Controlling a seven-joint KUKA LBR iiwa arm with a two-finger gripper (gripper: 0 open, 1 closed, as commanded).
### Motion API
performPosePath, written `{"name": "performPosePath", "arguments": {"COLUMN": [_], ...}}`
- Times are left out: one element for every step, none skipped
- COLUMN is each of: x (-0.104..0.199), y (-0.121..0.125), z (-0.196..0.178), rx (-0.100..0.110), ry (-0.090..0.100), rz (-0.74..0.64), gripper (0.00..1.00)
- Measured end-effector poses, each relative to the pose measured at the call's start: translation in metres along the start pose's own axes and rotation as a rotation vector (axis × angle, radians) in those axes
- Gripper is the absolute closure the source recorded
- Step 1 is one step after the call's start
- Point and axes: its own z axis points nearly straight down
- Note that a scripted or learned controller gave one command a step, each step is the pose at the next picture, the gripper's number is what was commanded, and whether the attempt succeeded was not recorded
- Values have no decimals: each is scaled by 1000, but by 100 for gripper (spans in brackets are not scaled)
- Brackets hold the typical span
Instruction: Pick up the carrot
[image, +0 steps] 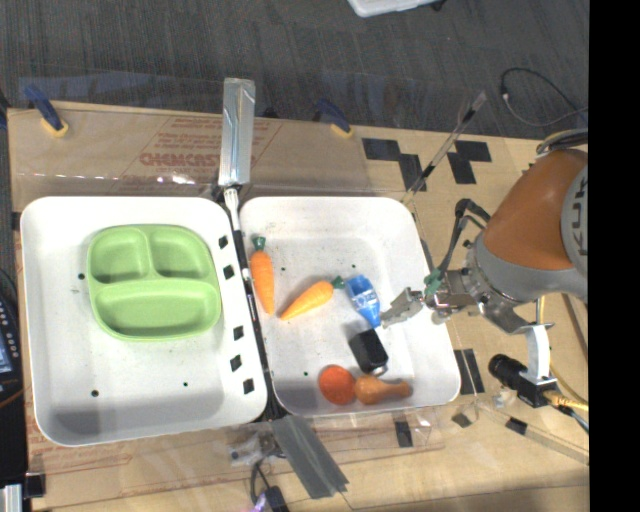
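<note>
1. Though wanted in the gripper, not lifted yet: left carrot (262, 281) flat on the floor of the right bin (330, 222), lying close along the bin's left wall, green top towards the far side.
2. Just beside it but apart: right carrot (307, 299), also flat on the bin floor, slanted towards the middle of the bin.
3. Gripper (405, 308) low over the right part of the same bin, just beside a blue packet (363, 299), well apart from both carrots. Nothing seen in its grasp. Open or closed: cannot tell.
4. Progress, as a judgement: barely begun. Done: arm (530, 230) reached in over the right bin. Left: choosing one carrot, crossing past the blue packet, coming down over the carrot, closing on it, raising it clear.
5. Count in the right bin: two carrots, one blue packet, one small black object (368, 349), one round orange-red fruit (336, 384) and, touching it, one brownish-orange food piece (384, 390) too unclear to name. Six things in all.
6. Count in the left bin (40, 330): one green divided plate (150, 280) with three compartments.
7. Count overall: two white bins side by side, one arm, one gripper.
</note>
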Motion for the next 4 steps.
{"name": "performPosePath", "arguments": {"x": [24,94,94,129], "y": [84,94,94,115], "z": [63,121,111,-36], "rx": [0,0,2,-4], "ry": [0,0,1,-2], "rz": [188,152,149,-166], "gripper": [0,0,100,100]}}
